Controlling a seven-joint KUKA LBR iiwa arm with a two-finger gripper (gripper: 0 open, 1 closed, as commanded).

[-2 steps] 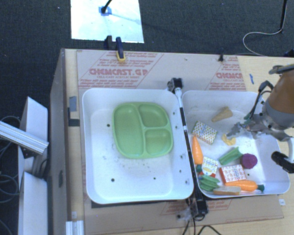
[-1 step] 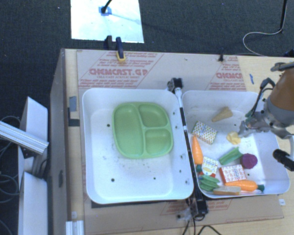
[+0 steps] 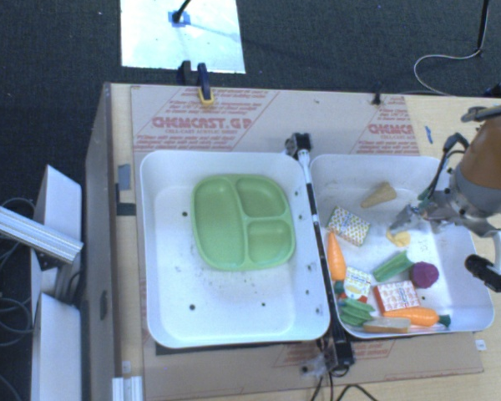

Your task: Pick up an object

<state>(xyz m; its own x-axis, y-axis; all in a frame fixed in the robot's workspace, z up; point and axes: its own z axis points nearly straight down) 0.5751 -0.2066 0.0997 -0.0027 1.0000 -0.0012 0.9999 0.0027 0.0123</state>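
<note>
Bins sitting side by side on counter (image 3: 234,115): left bin (image 3: 163,249) carrying green divided plate (image 3: 242,221), right bin (image 3: 476,303) carrying toy food. I'm seeing gripper (image 3: 403,221) hovering at small yellow piece (image 3: 398,239), mid-bin; grip state I cannot tell.

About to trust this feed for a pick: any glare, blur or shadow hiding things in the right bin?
Camera view: soft overall, small toys lack crisp edges; gripper blurred above the yellow piece; white right bin bright but not washed out; shadows faint.
</note>
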